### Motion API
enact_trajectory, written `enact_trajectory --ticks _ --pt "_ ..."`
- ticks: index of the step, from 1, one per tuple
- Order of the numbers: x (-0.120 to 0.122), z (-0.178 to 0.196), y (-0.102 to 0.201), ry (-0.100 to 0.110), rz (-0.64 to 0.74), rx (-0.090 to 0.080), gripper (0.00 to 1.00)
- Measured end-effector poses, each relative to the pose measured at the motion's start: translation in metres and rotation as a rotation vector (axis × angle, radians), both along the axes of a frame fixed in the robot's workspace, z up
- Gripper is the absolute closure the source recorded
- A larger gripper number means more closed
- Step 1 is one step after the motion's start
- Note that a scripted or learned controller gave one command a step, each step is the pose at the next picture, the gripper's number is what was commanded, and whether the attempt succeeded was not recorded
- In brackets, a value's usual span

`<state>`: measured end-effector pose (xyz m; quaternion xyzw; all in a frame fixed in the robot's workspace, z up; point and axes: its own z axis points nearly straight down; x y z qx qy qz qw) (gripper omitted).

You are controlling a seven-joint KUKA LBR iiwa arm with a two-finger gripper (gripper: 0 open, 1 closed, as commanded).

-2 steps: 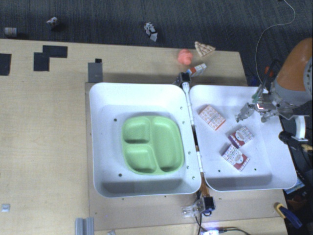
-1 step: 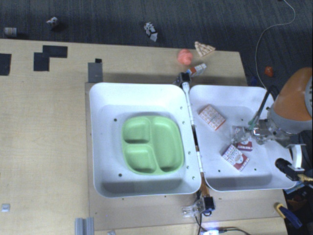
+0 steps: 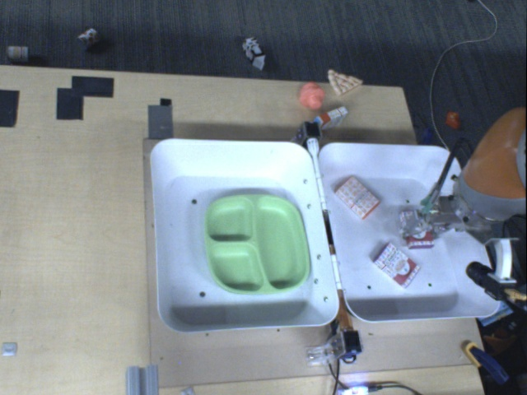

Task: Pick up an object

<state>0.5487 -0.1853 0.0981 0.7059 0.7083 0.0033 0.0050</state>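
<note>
In the right bin point(image 3: 387, 303) lie a small patterned box point(image 3: 356, 197) at the upper left, a red and white packet point(image 3: 394, 264) lower down, and a small red and white item point(image 3: 421, 238) between them. My gripper point(image 3: 414, 221) hangs low over the bin's middle right, its tips just above that small item. The arm with its orange band point(image 3: 498, 164) comes in from the right. I see nothing held between the fingers.
The left bin point(image 3: 173, 303) holds a green divided tray point(image 3: 254, 241). Behind the bins on the bench lie a pink ball point(image 3: 311, 95), a wedge-shaped toy point(image 3: 344, 81) and a small tube point(image 3: 331, 118). Cables run along the right side.
</note>
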Motion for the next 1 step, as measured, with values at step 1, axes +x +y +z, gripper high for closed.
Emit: enact_trajectory --ticks 1 --pt "-0.0467 0.1196 0.0284 0.006 0.001 0.001 1.00"
